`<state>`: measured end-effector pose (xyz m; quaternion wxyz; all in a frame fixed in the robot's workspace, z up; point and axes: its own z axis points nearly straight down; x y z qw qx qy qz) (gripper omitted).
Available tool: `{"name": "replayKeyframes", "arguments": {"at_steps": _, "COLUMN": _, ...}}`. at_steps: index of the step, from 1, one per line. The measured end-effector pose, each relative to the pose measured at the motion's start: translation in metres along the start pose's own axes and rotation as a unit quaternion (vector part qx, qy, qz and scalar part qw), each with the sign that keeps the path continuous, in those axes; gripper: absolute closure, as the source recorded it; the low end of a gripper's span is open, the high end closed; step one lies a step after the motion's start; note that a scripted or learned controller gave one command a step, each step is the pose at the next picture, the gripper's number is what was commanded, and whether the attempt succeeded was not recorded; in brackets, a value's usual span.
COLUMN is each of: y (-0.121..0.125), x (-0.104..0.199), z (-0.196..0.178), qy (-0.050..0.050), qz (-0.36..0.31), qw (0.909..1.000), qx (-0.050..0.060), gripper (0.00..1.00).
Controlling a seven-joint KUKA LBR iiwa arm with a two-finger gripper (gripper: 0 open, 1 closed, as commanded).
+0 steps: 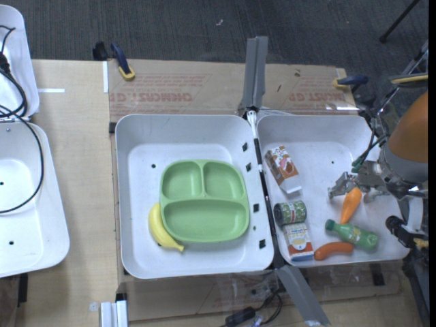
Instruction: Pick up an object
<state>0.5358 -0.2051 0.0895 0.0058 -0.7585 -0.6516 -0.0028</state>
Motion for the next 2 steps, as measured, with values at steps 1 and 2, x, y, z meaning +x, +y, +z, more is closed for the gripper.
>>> {"name": "replayKeyframes", "arguments": {"at_steps": 1, "y": 0.0, "x": -0.003, "z": -0.007, "qy": -0.003, "qz": 0.001, "qw": 1.0, "qx": 0.001, "gripper": 1.0}}
{"name": "replayKeyframes", "arguments": {"at_steps": 2, "y": 0.045, "x": 0.09, "z": -0.064, "qy": -0.006, "qz": 0.073, "qw": 0.9973, "qx": -0.001, "gripper": 1.0}}
